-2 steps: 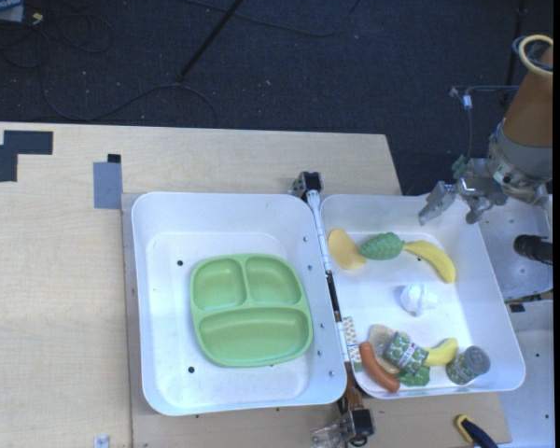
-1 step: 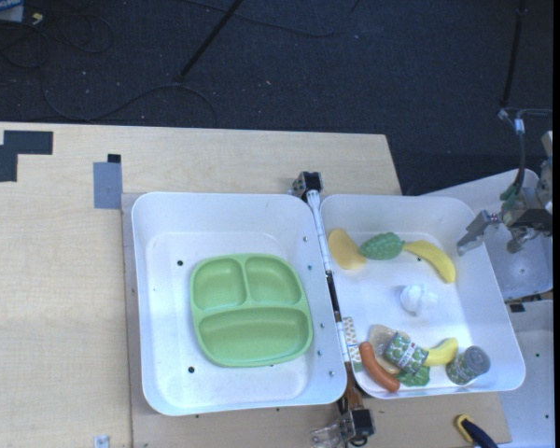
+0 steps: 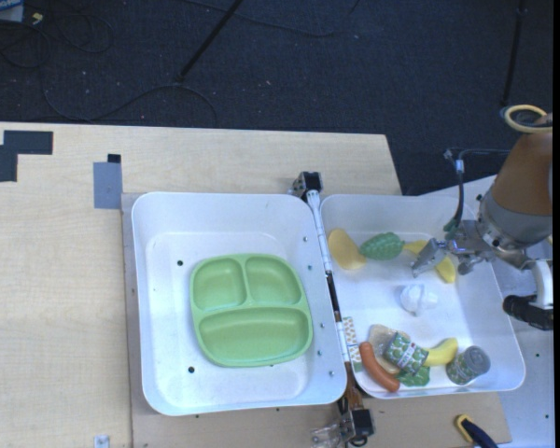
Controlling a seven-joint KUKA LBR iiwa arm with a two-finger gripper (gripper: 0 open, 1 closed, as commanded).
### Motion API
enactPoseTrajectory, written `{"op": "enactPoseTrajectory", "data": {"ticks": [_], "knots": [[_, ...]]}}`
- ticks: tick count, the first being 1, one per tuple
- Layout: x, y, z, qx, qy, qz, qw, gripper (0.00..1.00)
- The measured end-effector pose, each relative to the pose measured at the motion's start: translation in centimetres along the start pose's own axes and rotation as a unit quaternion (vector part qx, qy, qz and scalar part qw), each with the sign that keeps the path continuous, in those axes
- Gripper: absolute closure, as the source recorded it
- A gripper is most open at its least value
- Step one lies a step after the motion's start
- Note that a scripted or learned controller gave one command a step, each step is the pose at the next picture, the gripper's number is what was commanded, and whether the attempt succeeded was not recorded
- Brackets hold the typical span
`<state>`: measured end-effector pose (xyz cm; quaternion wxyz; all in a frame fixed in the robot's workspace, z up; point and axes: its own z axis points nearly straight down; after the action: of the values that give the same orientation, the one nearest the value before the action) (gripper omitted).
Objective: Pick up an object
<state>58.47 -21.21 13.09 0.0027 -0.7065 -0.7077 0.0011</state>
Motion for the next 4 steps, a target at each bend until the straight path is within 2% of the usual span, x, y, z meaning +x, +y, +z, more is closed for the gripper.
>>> {"op": "enactPoseTrajectory", "data": {"ticks": [1, 2, 3, 4], "knots": [[-0.1, 5.9, -3.2, -0.002, -0.001, 0.0, 1.0, 0.0], [-0.2, -1.5, -12.3, -0.002, -0.001, 0.001, 1.0, 0.0], [0.0, 3.4, 2.3, -0.001, -0.001, 0.0, 1.0, 0.0], [3.6, 2.3, 4.3, -0.002, -0.001, 0.0, 1.0, 0.0]]}}
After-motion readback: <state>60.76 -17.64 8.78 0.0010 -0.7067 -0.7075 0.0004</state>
